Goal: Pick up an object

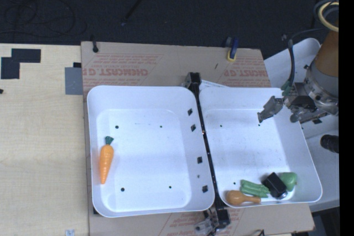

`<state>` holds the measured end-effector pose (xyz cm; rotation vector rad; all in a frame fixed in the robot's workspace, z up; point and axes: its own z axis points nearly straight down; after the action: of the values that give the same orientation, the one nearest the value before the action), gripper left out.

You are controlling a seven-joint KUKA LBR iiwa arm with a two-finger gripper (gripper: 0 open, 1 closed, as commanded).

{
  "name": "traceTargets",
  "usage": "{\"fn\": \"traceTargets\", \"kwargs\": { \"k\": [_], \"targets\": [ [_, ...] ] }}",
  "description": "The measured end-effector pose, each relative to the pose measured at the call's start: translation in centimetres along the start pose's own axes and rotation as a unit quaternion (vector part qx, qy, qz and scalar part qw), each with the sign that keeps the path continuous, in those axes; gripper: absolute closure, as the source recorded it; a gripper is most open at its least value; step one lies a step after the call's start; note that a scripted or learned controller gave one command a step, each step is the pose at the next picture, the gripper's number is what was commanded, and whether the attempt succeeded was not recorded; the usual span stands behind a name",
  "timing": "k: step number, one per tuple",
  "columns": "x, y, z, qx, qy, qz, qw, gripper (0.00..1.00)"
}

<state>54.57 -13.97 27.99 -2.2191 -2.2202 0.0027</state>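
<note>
1. Gripper (281, 108) hangs over the upper right of the right bin (243, 119), fingers spread apart, nothing between them
2. Candidates in that bin sit bunched in the lower right corner: green pod (255, 188), black block (275, 184), green lump (289, 179), tan gourd-shaped piece (241, 198)
3. Carrot (105, 158) lies alone by the left wall of the left bin (144, 98), well apart from the arm
4. Judged stage: approach, no pick yet; the cluster is the closer target
5. Risk: items there touch or overlap, so fingers could land on two at once or wedge one against another and close on nothing
6. Risk: the cluster hugs the bin wall and corner, so a finger may strike the rim on the way down
7. Risk: the round gourd and pod could roll or squirt out of a pinch
8. Carrot is the cleaner grasp but sits beside its wall and needs a long reach
</note>
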Motion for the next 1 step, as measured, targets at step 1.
{"fn": "traceTargets", "kwargs": {
  "k": [1],
  "targets": [
    [2.27, 4.21, 16.56, 0.006, 0.002, -0.001, 1.0000, 0.00]
  ]
}}
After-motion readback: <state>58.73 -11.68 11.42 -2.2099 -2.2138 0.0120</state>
